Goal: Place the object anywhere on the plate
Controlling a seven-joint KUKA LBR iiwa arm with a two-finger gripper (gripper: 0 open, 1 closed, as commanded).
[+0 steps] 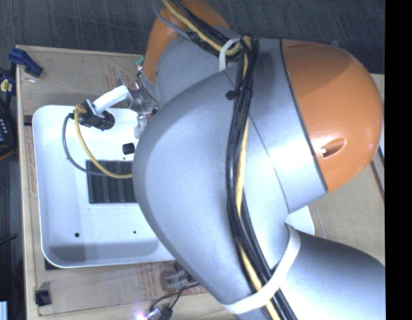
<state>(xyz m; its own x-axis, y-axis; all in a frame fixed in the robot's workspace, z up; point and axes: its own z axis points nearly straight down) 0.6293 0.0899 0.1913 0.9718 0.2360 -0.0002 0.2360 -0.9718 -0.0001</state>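
Camera view: the grey arm (213, 199) takes up most of the picture, sweeping in from the lower right and bending up over the middle. Its big orange cap (333, 112) sits at the right, and a second orange band (183, 25) shows near the top above the wrist. A bundle of black and yellow cables (236, 145) runs along the arm's back, tied with white straps.

The wooden worktop (66, 65) shows around the left side and along the bottom edge. On it lies the left white bin (49, 179), with its right part under the arm.

A dark striped rectangle (111, 182) lies on the bin floor, touching the arm's outline. A yellow cable loop (86, 145) hangs over the bin's upper part, running from a black fitting (98, 119) with a white tube (111, 99) beside it, both close to the metal wrist parts (143, 102).

The arm's bulk hides the jaws, so I cannot tell whether they are open, closed or gripping anything. It also hides the object and the plate, so I cannot tell where they lie.

A blue clamp (23, 60) sits at the worktop's upper left corner. A small black block (43, 297) sits at its lower left.
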